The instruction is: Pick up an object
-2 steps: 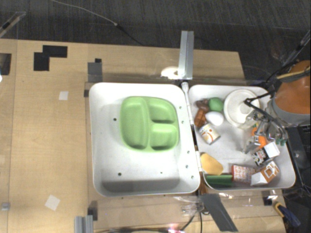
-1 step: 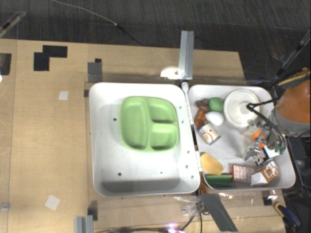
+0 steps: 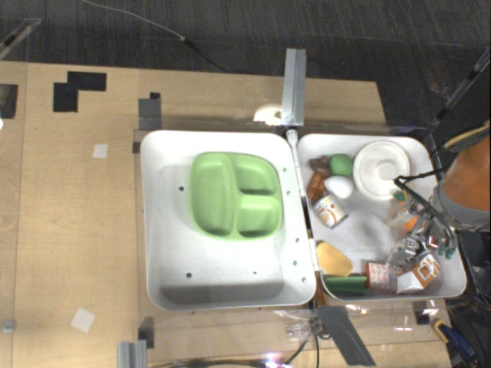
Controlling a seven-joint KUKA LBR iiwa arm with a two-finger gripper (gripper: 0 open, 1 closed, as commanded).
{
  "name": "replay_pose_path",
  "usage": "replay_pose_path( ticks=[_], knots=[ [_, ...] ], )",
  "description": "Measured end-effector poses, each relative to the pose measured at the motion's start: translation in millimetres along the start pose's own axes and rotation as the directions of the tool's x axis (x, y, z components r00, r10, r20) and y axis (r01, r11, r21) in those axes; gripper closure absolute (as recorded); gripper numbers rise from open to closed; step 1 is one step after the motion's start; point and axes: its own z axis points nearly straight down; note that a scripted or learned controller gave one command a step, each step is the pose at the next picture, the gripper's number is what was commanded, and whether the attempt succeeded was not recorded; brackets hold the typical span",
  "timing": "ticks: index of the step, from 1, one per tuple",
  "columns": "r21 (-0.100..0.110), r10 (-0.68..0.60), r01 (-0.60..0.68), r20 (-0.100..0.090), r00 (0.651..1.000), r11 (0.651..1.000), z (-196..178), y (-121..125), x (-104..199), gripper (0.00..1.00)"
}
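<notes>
Where the bench (image 3: 69,228) carries two shallow white bins side by side, the left bin (image 3: 165,228) holds one green divided tray (image 3: 234,195), lying flat near its middle. The right bin (image 3: 368,228) holds the mixed stock: a white round plate (image 3: 381,169) at the far side; a dark green rounded piece (image 3: 340,163) beside a white egg-shaped piece (image 3: 338,187); a brown item (image 3: 316,183) along the left wall; a small white and orange carton (image 3: 330,211); a yellow wedge (image 3: 334,259); a green cucumber-like stick (image 3: 345,285) on the near wall; a red and brown packet (image 3: 380,275). The arm (image 3: 468,186) enters at right. Its gripper (image 3: 423,240) sits low over small cluttered items in the bin's right near corner; whether the pincer is apart or together cannot be told.
</notes>
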Motion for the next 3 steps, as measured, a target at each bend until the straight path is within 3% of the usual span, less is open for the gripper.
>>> replay_pose_path(
  ticks=[1,2,3],
  knots=[
    [0.002,-0.083,0.083,-0.002,0.997,0.997,1,10,-34,0.00],
    [0.001,-0.060,0.060,-0.001,0.998,0.998,1,16,-27,0.00],
    [0.002,-0.084,0.084,-0.003,0.996,0.996,1,12,-39,0.00]
  ],
)
